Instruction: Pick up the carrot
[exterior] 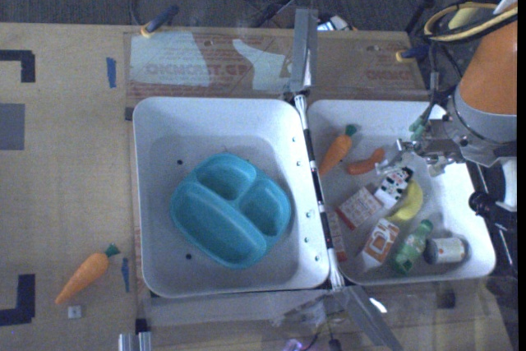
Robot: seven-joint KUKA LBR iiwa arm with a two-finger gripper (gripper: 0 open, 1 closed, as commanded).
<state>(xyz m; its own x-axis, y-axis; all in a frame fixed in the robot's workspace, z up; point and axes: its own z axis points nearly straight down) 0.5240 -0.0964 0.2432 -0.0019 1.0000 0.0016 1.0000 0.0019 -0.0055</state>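
1. Two white bins on my bench: left bin (156,127), right bin (481,259).
2. Left bin holds one blue divided plate (232,210), lying flat.
3. Carrot (336,152) lies in the right bin's upper left corner, tilted, green top pointing up and right, beside the dividing wall.
4. Second carrot (83,275) rests on the bench outside the bins, lower left.
5. Right bin also holds an orange sausage-shaped piece (366,166), small cartons (360,208), a banana (411,201), a green bottle (411,247), a can (445,250).
6. Gripper (427,145) hangs over the right bin's upper right, apart from the carrot; I cannot tell how its jaws stand.
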